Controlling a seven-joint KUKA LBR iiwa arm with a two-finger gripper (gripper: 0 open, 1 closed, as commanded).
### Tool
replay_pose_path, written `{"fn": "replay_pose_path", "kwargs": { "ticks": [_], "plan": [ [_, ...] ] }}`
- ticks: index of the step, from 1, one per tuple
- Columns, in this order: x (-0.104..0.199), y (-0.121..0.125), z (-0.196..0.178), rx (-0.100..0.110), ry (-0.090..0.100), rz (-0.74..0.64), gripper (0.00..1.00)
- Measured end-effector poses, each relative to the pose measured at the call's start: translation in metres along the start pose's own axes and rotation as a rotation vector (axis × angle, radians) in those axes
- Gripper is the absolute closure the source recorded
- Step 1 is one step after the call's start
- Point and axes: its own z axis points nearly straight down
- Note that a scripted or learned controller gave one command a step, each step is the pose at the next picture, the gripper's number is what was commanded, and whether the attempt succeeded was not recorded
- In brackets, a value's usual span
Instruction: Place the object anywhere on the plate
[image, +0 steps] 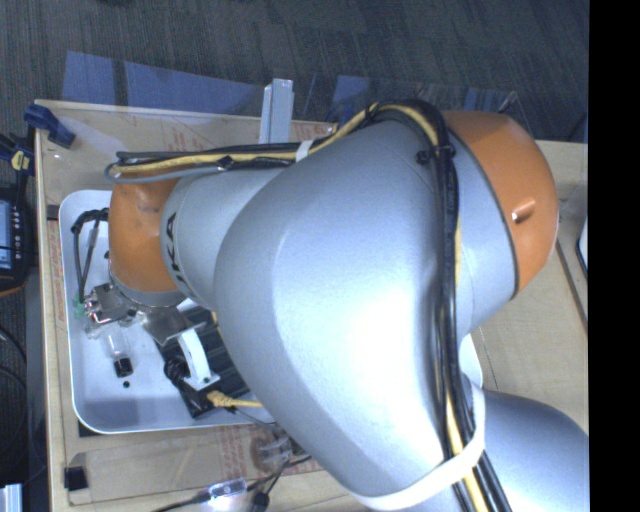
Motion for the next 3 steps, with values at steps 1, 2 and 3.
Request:
{"fn": "replay_pose_path", "kwargs": {
  "ticks": [1,2,3],
  "plan": [
    [-0.014,-0.014,-0.099,0.005,-0.001,0.587,1.00],
    [-0.127,-0.027,-0.202,0.002,0.000,0.718,1.00],
    [-0.106,0.053,-0.151,0.006,-0.002,1.020,1.00]
  ]
}}
